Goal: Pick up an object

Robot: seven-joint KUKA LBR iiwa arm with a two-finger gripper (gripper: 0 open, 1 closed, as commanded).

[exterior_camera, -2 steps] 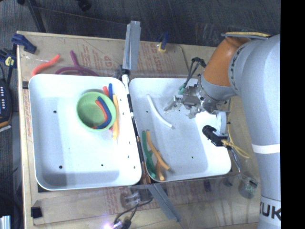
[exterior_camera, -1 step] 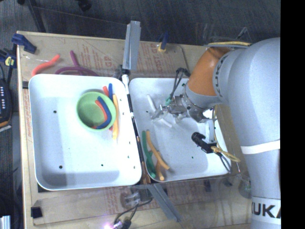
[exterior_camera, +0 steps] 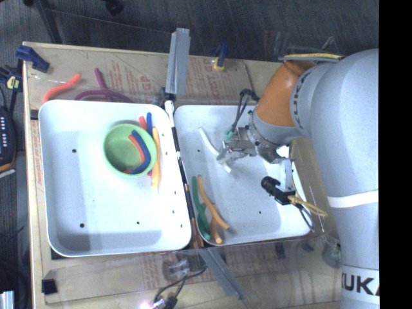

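The grey arm point(exterior_camera: 341, 172) bulks at the right, its orange band point(exterior_camera: 278, 98) bent down over the right bin point(exterior_camera: 257, 217). The gripper point(exterior_camera: 226, 154) hangs low over the bin floor by a white strip point(exterior_camera: 207, 140); its state cannot be told. Tan and green sticks point(exterior_camera: 209, 214) lie at the bin's lower left. The left bin point(exterior_camera: 77, 198) holds a green bowl point(exterior_camera: 129, 149), on a wooden bench point(exterior_camera: 116, 69) above dark carpet.

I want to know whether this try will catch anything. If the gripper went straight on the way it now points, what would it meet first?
The gripper points down into the right bin. It would probably meet the pale white strip lying right beside it, or else the bin floor; depth is unclear from above.
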